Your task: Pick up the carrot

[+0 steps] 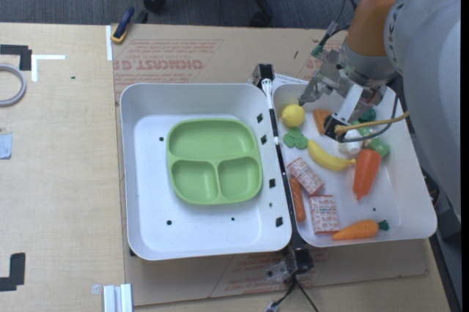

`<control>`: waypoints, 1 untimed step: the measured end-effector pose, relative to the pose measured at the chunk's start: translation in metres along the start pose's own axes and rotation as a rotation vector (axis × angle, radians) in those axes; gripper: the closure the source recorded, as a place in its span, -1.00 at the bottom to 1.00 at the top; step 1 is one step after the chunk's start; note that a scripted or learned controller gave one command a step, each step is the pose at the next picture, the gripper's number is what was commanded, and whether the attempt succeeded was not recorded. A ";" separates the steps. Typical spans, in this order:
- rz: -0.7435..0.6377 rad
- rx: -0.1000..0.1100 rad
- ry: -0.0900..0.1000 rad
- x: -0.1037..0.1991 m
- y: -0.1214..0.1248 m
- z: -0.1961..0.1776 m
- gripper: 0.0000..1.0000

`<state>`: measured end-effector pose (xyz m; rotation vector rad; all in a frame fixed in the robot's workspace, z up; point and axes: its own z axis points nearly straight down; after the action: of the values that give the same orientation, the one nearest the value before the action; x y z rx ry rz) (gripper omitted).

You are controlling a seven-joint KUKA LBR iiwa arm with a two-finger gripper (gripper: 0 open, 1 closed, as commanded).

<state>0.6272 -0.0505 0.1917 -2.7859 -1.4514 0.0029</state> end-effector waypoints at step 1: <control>-0.218 0.001 0.000 -0.036 0.026 0.100 -1.00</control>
<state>0.6277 -0.0948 0.0922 -2.6106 -1.7461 0.0037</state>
